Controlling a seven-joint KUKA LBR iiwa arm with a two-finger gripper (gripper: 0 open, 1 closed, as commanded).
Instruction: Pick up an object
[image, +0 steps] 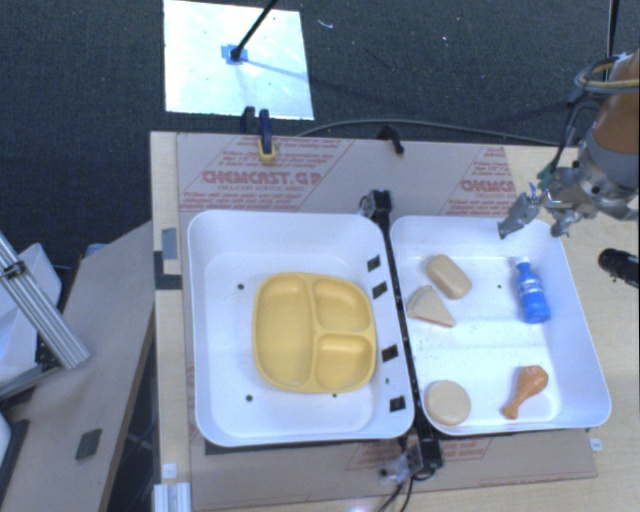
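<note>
Dark carpet surrounds a bench topped with a printed board, and on it sit two shallow white bins side by side. Nothing is picked yet, so the likeliest target, judging by nearness, is the blue bottle (531, 291) lying in the right bin (490, 345), close to that bin's far right corner. Its long axis runs roughly from the far wall toward the near one, white cap pointing away from the camera.

Spreading out from it: an oval tan bread roll (448, 276) and a pale wedge (430, 307) lie to its left near the divider; a round tan disc (448, 402) and an orange drumstick-shaped piece (525, 389) rest toward the near wall. The left bin (225, 330) holds a yellow divided plate (314, 331).

The gripper (535, 213) hangs above the right bin's far rim, fingers spread apart and holding nothing. The bottle lies just nearer the camera than it and below, so the coming move looks like a short advance toward the near side, then a descent, with the fingers set across the bottle's narrow width.
</note>
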